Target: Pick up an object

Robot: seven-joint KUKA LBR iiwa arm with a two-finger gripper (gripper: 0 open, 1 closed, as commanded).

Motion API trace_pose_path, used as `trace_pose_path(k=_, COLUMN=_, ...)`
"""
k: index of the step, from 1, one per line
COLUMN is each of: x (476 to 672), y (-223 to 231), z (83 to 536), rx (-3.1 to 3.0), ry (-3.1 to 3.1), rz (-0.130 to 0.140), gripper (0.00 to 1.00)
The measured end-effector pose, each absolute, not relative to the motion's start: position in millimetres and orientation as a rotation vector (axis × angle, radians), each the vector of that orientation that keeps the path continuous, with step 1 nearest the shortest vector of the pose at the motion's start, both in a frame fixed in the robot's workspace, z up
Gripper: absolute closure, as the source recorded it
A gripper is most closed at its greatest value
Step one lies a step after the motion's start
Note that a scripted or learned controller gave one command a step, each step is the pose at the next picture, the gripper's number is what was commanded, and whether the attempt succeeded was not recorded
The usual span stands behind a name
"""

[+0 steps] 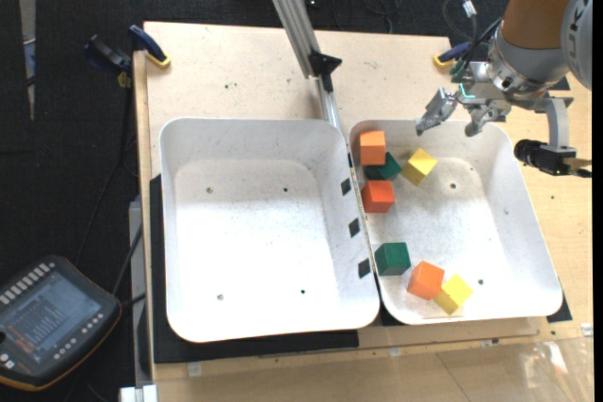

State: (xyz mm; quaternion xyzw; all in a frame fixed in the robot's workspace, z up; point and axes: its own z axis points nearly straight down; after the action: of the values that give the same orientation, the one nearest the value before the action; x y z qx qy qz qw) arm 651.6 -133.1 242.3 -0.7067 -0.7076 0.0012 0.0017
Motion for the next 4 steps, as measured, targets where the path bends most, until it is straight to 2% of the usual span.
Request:
trace_pose_path(k=1, x=651.9, y=-133, z=245, rx=-2.218, ry=-2.224, rz=0.002, gripper=0.00)
trace_pose_path(k=2, x=643.1, y=-135, z=185, rx=-2.219, ry=-2.217, rz=0.006, gripper=0.00)
trace_pose_path(k=3, x=650.2, y=-140, z=127, rx=-2.221, ry=-2.219, rz=0.003, gripper=0.00)
trace_pose_path(k=4, x=655.5, y=-141, z=119, rx=-2.231, ry=-2.232, rz=-0.015, gripper=0.00)
